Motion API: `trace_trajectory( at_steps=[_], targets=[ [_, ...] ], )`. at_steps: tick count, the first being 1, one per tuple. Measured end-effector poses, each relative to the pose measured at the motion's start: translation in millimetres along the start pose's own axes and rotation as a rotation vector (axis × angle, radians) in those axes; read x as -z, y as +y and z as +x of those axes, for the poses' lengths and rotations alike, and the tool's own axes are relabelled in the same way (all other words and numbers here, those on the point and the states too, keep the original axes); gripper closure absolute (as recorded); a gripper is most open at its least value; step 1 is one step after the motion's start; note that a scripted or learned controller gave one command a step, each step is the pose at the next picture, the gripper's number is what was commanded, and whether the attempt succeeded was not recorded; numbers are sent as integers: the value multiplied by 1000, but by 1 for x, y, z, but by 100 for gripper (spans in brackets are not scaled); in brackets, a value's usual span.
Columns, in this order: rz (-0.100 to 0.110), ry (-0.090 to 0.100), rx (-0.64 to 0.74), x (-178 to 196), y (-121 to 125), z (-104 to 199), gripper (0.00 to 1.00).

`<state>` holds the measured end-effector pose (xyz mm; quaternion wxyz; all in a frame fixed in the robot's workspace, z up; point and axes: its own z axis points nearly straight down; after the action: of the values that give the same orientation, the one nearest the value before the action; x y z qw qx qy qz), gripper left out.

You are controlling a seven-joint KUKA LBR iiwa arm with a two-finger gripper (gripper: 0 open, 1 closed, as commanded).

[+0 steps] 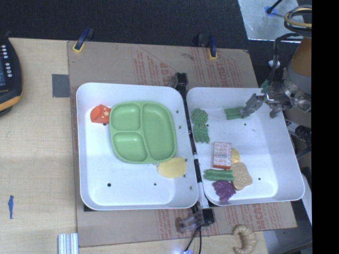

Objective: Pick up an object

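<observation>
My gripper (263, 107) hangs over the right bin (275, 152) near its far right corner, and its two grey fingers stand apart, so it is open with nothing between them. A small dark green piece (232, 112) lies on the bin floor just left of the left finger (252, 105); whether they touch I cannot tell. Further left lies a green bumpy toy vegetable (200, 125). Near the bin's front sit a red and white box (222, 154), a green pod (218, 175), a tan biscuit shape (242, 175) and a purple toy (223, 189).
The left bin (90, 168) holds a green divided plate (143, 131), a red toy (100, 114) at its left and a yellow piece (172, 168) at its front. A tan curled object (245, 238) lies outside the bins at the front. A black and orange pendant (8, 75) rests far left.
</observation>
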<state>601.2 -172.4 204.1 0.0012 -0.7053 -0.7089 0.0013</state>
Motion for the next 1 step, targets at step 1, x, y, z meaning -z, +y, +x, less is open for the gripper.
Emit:
trace_trajectory(
  at_steps=[1],
  targets=[
    [15,6,2,-89,-75,68,0]
  ],
)
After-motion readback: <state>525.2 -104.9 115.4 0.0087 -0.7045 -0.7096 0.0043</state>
